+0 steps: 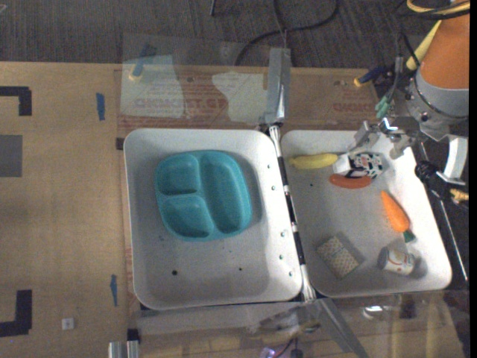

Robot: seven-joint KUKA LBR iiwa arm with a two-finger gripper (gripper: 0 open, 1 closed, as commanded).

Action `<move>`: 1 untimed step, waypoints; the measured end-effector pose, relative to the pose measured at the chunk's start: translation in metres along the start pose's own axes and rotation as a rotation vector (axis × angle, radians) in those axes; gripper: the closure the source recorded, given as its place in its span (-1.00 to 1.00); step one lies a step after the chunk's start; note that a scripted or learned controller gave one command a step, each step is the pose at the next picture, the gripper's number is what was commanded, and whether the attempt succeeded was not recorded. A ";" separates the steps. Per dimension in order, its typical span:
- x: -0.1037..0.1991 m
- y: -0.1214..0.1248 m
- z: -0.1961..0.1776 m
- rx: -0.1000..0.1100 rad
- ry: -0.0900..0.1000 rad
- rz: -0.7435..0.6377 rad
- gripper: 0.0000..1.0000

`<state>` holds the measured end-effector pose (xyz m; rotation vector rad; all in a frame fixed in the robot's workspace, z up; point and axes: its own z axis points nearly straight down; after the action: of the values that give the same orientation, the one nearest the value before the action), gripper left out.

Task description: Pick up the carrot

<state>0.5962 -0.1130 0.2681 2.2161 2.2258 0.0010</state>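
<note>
The carrot (395,210) is orange with a small green stem end. It lies at a slant near the right wall of the right bin (432,274). My gripper (381,135) hangs over the back right part of that bin, behind and a little left of the carrot and well apart from it. Its fingers stand open with nothing between them. Just under the gripper sits a black and white toy (365,163).
The right bin also holds a yellow banana (313,160), a red-orange sausage shape (350,181), a tan sponge block (339,254) and a small white toy (396,260) just below the carrot. A teal divided plate (203,194) lies in the left bin (141,259).
</note>
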 end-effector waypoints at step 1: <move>-0.086 -0.037 0.038 0.000 -0.001 -0.067 -1.00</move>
<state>0.5597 -0.1990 0.2303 2.1406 2.2982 -0.0002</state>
